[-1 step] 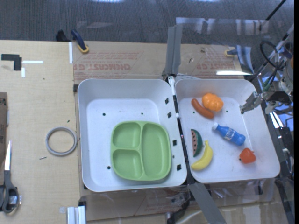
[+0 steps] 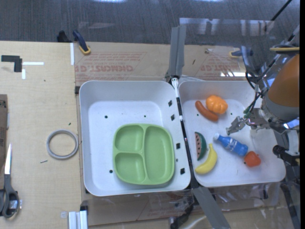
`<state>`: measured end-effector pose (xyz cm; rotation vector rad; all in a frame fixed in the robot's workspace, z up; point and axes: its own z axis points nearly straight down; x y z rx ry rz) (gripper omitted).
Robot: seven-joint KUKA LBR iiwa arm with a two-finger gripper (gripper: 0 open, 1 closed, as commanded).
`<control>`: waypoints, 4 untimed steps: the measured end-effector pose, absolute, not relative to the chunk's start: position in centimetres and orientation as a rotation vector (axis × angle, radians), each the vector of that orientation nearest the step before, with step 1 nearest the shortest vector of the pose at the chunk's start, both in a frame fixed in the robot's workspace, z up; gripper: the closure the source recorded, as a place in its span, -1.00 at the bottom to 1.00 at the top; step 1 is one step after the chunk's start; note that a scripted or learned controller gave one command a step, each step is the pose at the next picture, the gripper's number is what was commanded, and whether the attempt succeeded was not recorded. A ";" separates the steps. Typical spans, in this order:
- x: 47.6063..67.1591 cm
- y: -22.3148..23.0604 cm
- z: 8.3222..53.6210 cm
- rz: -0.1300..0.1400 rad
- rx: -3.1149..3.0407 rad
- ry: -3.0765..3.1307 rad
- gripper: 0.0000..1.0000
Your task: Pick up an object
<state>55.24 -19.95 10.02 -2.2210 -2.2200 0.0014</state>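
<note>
Right now the fingers [image 2: 237, 126] hang over the right bin [image 2: 267, 178], spread a little with nothing between them, just above the cap end of the blue bottle [image 2: 231, 144]. Around the bottle lie a banana [image 2: 208, 161] and a watermelon slice [image 2: 199, 144] to its left, a small red-orange piece [image 2: 252, 159] at its other end, and a sausage [image 2: 206, 110] touching an orange fruit [image 2: 217, 104] farther back. Beside it, the left bin [image 2: 95, 128] holds a green divided plate [image 2: 143, 153], and on the desk [image 2: 38, 104] to the left rest a tape ring [image 2: 62, 143] and scissors [image 2: 8, 197].
</note>
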 end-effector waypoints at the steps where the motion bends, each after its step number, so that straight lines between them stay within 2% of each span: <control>1: 50.4 -11.4 8.9 0.003 -2.218 -2.220 -1.00; 2: 55.8 -10.0 8.9 0.004 -2.218 -2.222 -1.00; 3: 65.0 -10.7 9.0 0.050 -2.226 -2.191 -1.00; 4: 66.0 -10.1 10.4 0.014 -2.227 -2.222 1.00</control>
